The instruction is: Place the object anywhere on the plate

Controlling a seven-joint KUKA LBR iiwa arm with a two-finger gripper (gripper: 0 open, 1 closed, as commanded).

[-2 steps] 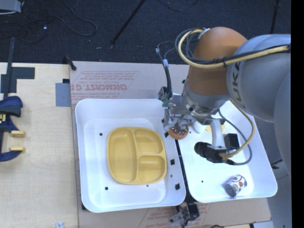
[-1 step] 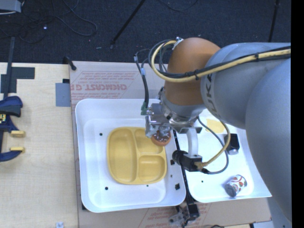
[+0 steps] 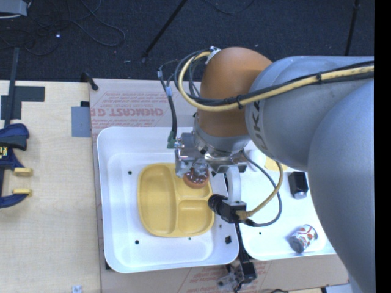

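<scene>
A yellow divided plate (image 3: 168, 200) lies in the left white bin (image 3: 116, 224). The gripper (image 3: 194, 168) hangs from the orange wrist band, directly over the plate's far right corner. A small round brown object (image 3: 196, 178) shows just under the gripper, over the plate's rim. The gripper body hides how the object is gripped and whether it rests on the plate.
The right bin (image 3: 275, 249) holds a small black item (image 3: 297, 184) and a crumpled red, white and silver item (image 3: 303, 237). A black fitting with a yellow cable (image 3: 227, 209) hangs over the plate's right edge. A blue clamp (image 3: 12, 163) sits at the bench's left.
</scene>
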